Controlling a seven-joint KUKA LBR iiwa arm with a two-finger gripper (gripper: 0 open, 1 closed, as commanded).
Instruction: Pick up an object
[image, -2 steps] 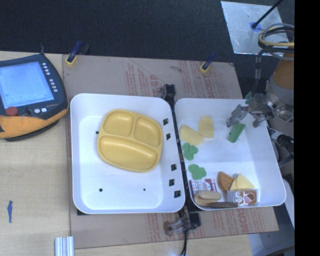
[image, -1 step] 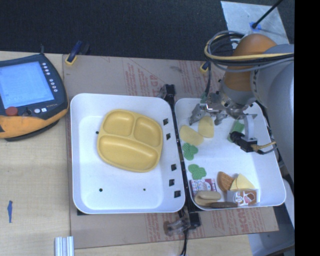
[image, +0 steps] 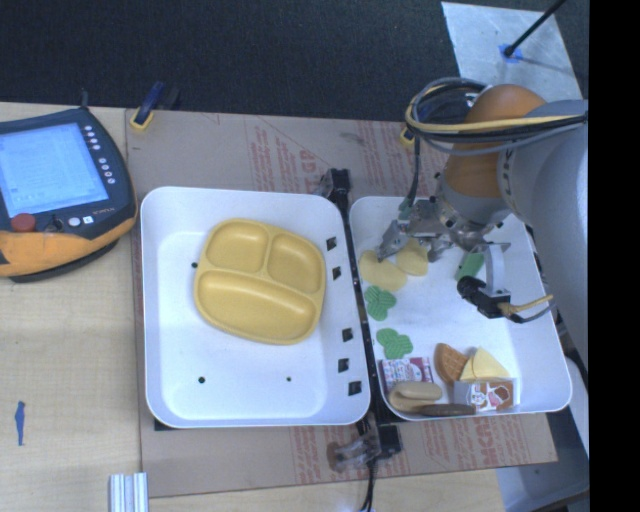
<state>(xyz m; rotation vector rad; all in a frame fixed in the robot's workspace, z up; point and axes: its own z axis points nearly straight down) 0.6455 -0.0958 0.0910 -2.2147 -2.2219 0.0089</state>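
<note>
The end effector (image: 400, 243) hangs low in the right bin (image: 535, 350), right over pale yellow pieces (image: 395, 268) near its upper left corner; whether it grips anything, I cannot tell. A yellow divided tray (image: 262, 280) lies in the left bin (image: 170, 330).

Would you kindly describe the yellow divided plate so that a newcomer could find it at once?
Start at the left white bin, beside the teach pendant. The yellow plate lies in its upper middle. It alone has three compartments and dwarfs the small toy foods in the right bin.
</note>
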